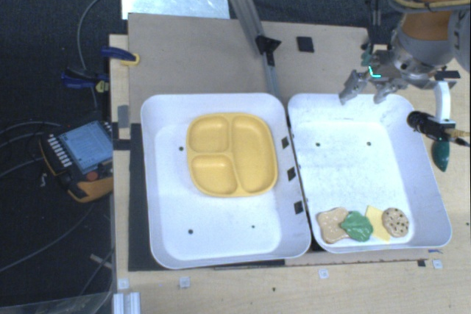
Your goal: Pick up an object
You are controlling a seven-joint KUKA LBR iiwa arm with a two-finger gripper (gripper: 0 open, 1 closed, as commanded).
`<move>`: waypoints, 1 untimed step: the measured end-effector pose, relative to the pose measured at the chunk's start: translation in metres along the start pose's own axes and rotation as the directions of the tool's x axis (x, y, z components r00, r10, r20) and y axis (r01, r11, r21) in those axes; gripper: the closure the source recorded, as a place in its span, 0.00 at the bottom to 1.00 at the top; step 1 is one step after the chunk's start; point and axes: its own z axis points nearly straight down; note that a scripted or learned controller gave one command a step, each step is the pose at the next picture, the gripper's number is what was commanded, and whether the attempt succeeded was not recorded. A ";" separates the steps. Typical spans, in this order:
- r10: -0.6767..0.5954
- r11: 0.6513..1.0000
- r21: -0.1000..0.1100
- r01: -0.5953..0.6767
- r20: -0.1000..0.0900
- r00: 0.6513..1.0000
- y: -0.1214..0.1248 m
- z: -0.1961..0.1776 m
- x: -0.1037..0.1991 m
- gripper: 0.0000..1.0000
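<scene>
Glossy yellow plastic tray (232,154), smooth white plastic bins (221,243), matt cardboard bench (184,48)

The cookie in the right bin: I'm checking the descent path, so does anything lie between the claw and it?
Nothing visible does. The claw hangs over the right bin's far edge, and bare bin floor runs from there to the cookie at the near edge. A yellow piece touches its left side.

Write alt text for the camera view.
A grey arm's two-finger gripper, fingers spread and holding nothing, hangs over the far edge of the right white bin, whose near edge holds four small toy foods. The left white bin holds a yellow three-compartment plate.
</scene>
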 end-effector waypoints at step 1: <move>0.000 1.000 -0.002 0.000 0.000 1.000 0.000 -0.001 0.000 0.00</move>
